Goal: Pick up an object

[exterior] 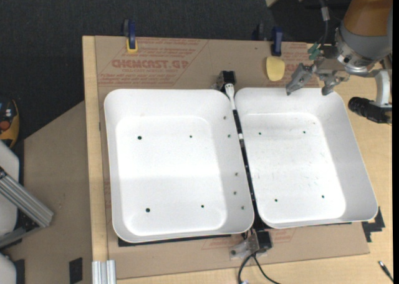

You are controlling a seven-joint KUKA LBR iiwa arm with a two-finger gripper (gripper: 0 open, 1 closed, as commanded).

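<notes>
Gripper (310,80) hangs over the far edge of the right bin (349,123), close to the bin's far corner, and its two fingers (295,81) are spread apart with nothing between them — open and holding nothing. The grey arm (368,14) comes in from the upper right. A small pale yellow object (275,68) lies on the brown board (181,58) just beyond the right bin's far rim, left of the gripper and apart from it. The left bin (118,151) sits beside the right one, their rims touching along the middle — a black clip (227,78) sits at the far end of that seam. Two blue clamps (130,30) hold the board's far edge.
</notes>
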